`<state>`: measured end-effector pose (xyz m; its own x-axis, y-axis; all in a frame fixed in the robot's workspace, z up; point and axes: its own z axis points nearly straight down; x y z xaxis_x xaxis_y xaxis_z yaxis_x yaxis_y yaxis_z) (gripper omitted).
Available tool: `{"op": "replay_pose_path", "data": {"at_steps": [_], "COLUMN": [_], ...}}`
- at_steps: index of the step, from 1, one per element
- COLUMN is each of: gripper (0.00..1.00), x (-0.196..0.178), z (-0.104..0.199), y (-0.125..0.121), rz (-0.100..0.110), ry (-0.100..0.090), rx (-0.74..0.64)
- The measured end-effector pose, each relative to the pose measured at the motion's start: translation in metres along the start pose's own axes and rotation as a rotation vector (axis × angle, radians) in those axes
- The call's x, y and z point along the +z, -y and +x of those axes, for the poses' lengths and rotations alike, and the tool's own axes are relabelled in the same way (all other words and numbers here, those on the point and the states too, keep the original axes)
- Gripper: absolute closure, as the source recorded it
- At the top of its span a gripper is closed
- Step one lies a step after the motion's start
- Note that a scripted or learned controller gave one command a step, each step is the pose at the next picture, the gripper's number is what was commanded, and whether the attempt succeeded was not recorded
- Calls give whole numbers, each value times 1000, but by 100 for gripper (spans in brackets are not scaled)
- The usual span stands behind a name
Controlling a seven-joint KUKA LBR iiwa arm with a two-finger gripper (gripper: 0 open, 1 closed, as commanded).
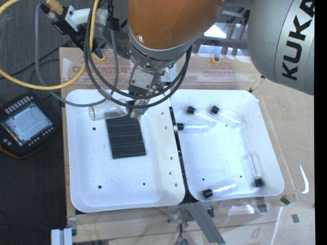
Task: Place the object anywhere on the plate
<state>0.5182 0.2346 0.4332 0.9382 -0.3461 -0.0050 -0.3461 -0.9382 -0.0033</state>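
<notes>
- The desk is showing as a pale wooden surface along the right of the frame and behind the bins, with printed cardboard lying along the upper middle.
- A dark mat is covering the left side of the frame, and a handheld control pad with a lit screen is resting on it at the middle left.
- A yellow cable is looping across the upper left, joining a bundle of black cables near the arm.
- The arm, orange above the wrist and grey at the upper right, is filling the top centre of the frame.
- The left bin is holding a dark ribbed plate in its upper middle.
- A clear tube is lying in the left bin just beyond the plate's upper left corner, not on it.
- The gripper is hanging over the plate's upper right corner, beside the tube; whether its fingers are spread or closed I cannot tell.
- The right bin is holding several clear tubes with black caps: three clustering near its upper left, one by the right wall, one near the lower edge.
</notes>
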Motion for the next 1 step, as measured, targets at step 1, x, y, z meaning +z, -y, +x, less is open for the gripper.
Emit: {"op": "replay_pose_path", "data": {"at_steps": [1], "gripper": [100], "x": [15], "z": [-24], "y": [-9], "rz": [-4], "ry": [2], "rx": [-151]}}
